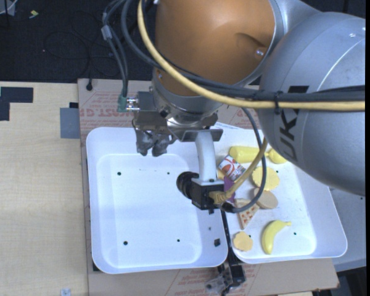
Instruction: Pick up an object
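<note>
Saw grey KUKA arm spanning frame right, blocking upper centre. Two shallow white bins side by side: left bin at lower centre, right bin at lower right, holding all the toy food, so pick had to come from there. Found two-finger gripper hung over left bin's upper rim, well apart from that pile; couldn't tell if clenched or released, nothing seen gripped. Judged yellow plastic banana easiest: lay apart, lower right.

End effector, seemingly over left bin
</note>
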`<state>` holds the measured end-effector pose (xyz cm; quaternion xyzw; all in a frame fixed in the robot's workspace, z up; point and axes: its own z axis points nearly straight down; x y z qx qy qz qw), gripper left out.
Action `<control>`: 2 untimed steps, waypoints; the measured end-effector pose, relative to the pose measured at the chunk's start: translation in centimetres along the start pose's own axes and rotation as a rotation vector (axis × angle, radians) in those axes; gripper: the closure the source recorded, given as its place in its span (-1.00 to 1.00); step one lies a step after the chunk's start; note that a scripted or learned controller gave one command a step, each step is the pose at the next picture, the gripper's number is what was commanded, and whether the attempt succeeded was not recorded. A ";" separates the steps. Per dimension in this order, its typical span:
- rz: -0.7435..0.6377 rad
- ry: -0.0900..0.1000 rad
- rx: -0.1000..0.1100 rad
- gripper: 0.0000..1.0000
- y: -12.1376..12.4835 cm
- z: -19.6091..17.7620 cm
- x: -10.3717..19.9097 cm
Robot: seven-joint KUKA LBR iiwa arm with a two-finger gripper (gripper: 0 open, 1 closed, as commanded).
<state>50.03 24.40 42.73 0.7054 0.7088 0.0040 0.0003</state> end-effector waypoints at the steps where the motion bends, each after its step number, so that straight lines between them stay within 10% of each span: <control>1: 0.005 -0.014 0.024 1.00 0.6 20.4 -0.3; 2: 0.008 -0.004 -0.001 1.00 1.8 8.0 -4.8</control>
